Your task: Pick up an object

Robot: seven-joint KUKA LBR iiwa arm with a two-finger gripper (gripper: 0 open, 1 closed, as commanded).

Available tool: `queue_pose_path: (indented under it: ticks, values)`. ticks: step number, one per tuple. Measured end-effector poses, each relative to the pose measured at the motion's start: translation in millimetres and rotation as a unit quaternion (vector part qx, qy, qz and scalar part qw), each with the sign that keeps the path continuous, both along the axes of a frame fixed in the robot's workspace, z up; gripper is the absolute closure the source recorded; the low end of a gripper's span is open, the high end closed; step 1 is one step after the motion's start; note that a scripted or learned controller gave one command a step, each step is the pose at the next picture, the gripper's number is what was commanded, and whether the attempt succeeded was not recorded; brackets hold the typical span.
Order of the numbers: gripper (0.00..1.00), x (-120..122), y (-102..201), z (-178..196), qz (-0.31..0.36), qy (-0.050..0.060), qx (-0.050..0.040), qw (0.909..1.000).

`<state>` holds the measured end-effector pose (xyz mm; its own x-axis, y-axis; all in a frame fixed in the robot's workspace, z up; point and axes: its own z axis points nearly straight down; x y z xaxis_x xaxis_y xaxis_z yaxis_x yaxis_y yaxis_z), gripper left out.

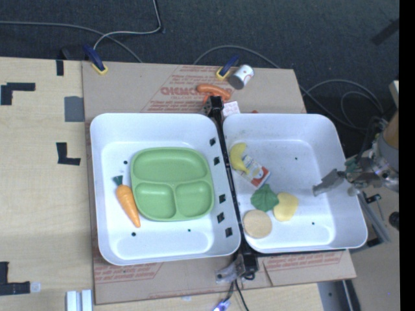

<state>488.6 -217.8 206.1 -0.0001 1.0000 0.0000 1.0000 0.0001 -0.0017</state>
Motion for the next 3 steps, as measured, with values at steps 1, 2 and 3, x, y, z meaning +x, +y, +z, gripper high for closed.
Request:
queue_pose_path:
  ticks: [1,2,3]
  values:
    - [0.0,18.3,61.0,-113.6,0.001,0.0,0.0005,1.0]
    - [1.0,17.9,61.6,-104.7,0.001,0.001,0.0013,1.0]
    - [1.0,40.6,131.5,-21.8,0.001,-0.001,0.0003,1.0]
